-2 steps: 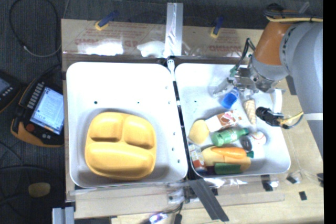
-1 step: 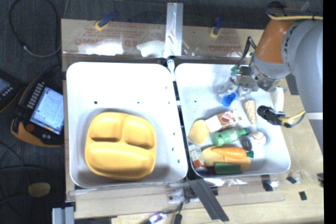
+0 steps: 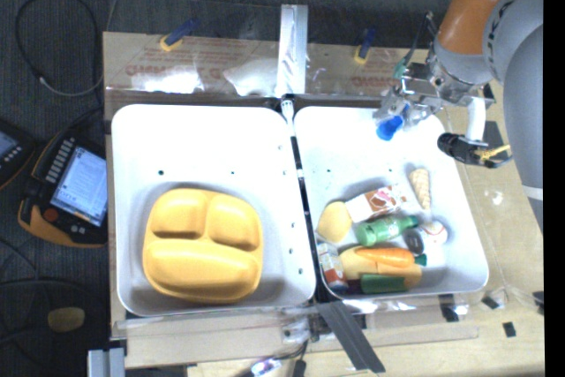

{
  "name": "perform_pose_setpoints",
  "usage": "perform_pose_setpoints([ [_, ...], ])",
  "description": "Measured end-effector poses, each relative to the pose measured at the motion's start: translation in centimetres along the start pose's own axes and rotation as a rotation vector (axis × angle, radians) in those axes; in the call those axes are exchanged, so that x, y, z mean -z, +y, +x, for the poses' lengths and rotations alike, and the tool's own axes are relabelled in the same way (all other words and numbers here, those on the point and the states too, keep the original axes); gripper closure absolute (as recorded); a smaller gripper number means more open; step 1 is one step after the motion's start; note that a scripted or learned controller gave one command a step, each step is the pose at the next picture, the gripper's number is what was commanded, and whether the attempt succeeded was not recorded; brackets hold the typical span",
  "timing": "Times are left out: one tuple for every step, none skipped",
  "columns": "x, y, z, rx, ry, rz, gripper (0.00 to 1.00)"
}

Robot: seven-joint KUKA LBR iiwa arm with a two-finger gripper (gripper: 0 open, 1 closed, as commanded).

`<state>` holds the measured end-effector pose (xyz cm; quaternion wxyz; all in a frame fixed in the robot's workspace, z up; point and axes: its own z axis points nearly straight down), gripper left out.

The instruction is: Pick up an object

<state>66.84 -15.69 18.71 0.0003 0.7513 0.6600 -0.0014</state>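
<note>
Since nothing sits between the fingers yet: grasp not made, approach to be planned.
Gripper (image 3: 399,108): over the far right corner of the right bin (image 3: 353,150), a blue part at its tip; open or closed, cannot tell.
Candidates: heaped in the near half of that bin, namely a yellow lemon-like piece (image 3: 334,222), green bottle (image 3: 386,230), carrot (image 3: 389,258), small carton (image 3: 378,201).
Left bin (image 3: 177,132): one big yellow moulded tray (image 3: 203,243), likely too broad for two fingers.
Best pick: cream piece (image 3: 421,187), lying a little apart from the heap.
Method: descend straight, straddle the narrow width, avoid the bin wall and neighbours, close, then lift slowly.
</note>
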Motion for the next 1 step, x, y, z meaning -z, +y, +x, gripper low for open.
perform_pose_setpoints([
  [2.23,-2.71,0.94,-0.074,0.002,0.002,1.0],
])
